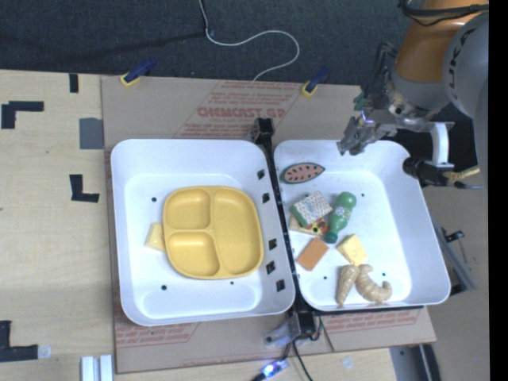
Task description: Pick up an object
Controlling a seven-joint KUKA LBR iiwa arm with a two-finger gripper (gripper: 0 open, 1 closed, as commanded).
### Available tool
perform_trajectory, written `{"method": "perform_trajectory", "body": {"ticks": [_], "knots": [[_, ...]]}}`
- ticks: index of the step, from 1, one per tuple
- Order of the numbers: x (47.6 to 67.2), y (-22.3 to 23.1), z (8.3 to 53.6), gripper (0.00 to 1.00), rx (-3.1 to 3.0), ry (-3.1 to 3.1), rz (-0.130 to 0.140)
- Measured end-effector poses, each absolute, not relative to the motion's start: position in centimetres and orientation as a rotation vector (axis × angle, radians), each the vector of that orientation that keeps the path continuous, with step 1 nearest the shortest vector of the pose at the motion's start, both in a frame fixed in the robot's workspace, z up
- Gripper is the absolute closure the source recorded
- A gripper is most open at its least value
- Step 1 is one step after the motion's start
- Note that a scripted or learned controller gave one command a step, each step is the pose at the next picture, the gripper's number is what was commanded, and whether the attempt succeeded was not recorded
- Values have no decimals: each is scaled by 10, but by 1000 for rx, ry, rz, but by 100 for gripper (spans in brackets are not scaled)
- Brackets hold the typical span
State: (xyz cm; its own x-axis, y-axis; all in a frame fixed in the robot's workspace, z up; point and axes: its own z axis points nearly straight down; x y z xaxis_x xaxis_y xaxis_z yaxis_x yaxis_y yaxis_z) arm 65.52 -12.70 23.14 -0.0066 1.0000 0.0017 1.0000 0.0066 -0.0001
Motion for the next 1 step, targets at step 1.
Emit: {"method": "perform_trajectory", "body": {"ticks": [1], "knots": [[648,-63,232,100,-2211,-2228,-1]]}}
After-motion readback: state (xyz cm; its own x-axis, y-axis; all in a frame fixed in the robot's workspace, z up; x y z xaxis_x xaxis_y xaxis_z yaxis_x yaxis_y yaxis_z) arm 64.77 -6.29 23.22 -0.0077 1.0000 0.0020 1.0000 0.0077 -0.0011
